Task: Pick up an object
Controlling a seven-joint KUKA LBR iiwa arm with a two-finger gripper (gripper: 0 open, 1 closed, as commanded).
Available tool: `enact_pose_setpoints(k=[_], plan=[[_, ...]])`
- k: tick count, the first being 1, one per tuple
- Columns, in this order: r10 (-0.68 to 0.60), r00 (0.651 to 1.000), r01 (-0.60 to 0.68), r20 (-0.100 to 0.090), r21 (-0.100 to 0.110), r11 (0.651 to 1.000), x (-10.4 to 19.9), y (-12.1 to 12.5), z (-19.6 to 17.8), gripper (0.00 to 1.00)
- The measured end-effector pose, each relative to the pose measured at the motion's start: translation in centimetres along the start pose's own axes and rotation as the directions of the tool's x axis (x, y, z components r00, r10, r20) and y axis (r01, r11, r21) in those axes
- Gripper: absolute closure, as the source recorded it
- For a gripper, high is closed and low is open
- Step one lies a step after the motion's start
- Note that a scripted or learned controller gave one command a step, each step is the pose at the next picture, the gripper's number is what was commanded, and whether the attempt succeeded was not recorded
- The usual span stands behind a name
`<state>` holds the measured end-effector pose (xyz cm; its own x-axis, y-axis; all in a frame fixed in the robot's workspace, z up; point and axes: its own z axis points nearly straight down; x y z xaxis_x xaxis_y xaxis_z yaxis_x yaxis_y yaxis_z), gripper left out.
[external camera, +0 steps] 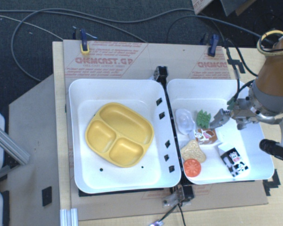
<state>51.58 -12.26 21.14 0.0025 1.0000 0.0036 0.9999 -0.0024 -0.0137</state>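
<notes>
1. Nearest to you, at the right edge of the frame, stands the arm (273,74): grey, with an orange band, reaching in over the right bin (254,173).
2. The gripper (220,119) hangs low over the middle of the right bin, pointing toward the left of the frame. You will see grey fingers (217,121) ending just right of the green toy (203,118). Whether they are spread or closed cannot be told from this view, and nothing is seen between them.
3. Contents of the right bin, all in its left and lower part:
   - a clear plastic piece (184,120) at the upper left, close to the divider;
   - the green toy just to its right;
   - a small brown and white item (207,136) below the green toy, close to the fingertips;
   - a tan flat piece (193,150) lower down;
   - a red round item (192,167) touching the tan piece from below, near the bin's lower left corner;
   - a black and white block (234,160) lower right of centre, apart from the others.
4. The left bin (80,126) holds a yellow plate (119,134) with three compartments, lying flat near the centre.
5. Both bins rest side by side on a brown board (108,60) with red printing, held by blue clamps (84,37) along its upper edge.
6. Black cables (28,22) run across the dark floor in the upper left of the frame.
</notes>
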Motion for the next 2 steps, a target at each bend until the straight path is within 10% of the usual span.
enact_pose_setpoints(k=[2], plan=[[-0.001, 1.0, 0.001, 0.001, -0.008, 1.0, -0.6, 0.8, 5.3, 0.0]])
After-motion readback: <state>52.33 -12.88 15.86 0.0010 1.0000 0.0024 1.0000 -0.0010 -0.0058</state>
